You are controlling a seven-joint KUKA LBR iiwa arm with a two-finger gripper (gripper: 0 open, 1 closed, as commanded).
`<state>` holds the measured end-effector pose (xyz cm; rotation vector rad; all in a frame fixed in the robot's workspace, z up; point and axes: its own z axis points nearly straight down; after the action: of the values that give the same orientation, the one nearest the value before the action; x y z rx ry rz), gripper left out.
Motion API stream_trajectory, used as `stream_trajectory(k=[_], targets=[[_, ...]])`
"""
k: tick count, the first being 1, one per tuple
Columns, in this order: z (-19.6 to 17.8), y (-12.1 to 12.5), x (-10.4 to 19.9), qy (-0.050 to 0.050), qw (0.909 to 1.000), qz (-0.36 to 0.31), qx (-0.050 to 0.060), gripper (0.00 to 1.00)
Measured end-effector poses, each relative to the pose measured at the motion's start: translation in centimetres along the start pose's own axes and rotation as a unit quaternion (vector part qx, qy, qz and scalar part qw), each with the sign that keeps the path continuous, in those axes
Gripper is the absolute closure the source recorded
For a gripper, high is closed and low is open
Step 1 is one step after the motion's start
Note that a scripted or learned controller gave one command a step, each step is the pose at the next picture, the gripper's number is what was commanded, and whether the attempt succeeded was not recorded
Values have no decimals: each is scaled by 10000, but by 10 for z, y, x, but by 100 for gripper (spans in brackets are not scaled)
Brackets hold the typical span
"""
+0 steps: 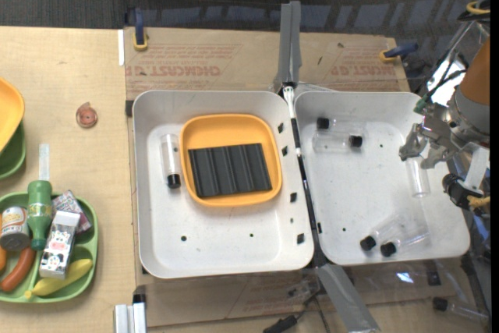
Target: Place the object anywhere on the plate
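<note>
The object to be moved looks to be one of the clear vials with black caps. Several lie in the right bin (460, 246): two near its far edge, one (335, 143) with its cap at the right end, and two more (394, 238) close together near the bottom edge. Another clear vial (419, 177) stands or hangs right beneath the gripper (425, 152) at the bin's right side; it looks as if it may sit between the fingers, but I cannot tell whether they are clamped on it or merely above it. The vials are see-through plastic, faint against the white bin, with only the dark caps reading clearly.

The orange plate (231, 132) sits in the left bin (226, 246), carrying a black ribbed insert (231, 169), and no vial lies on it. One vial (170, 160) rests just beside the plate's left rim, on the bin floor. By my judgement the task is at its start: the lift, the carry across the divider and the release all remain
</note>
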<state>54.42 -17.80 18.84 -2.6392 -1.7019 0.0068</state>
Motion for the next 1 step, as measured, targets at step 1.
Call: stream_trajectory(k=[1], targets=[[-40, 70, 6, 3, 9993, -385, -12, 100]])
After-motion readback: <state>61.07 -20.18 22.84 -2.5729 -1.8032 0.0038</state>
